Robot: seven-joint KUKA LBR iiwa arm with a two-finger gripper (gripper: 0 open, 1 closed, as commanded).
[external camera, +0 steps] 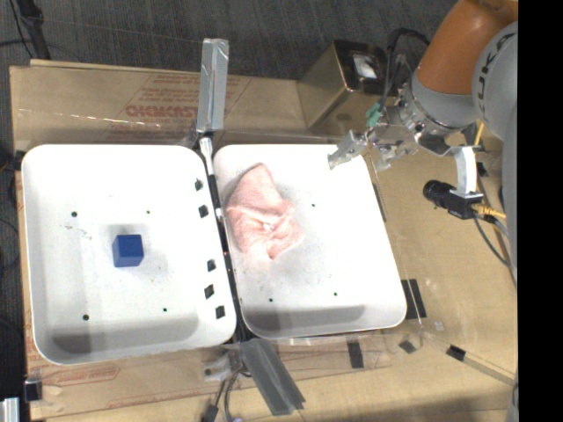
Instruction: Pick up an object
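Note:
A crumpled pink cloth [262, 214] lies in the left half of the right bin [352, 236], close to the divider between the bins. A small blue cube [128, 250] rests on the floor of the left bin [53, 192], left of its middle. My gripper [343, 154] hovers over the far right corner of the right bin, up and to the right of the cloth and well apart from it. Nothing shows in its grasp.
The bins stand side by side on a cardboard sheet [158, 104]. A brown box [339, 77] sits behind the right bin, near the gripper. The grey and orange arm [462, 51] enters from the upper right. Bare bench [449, 271] lies right of the bins.

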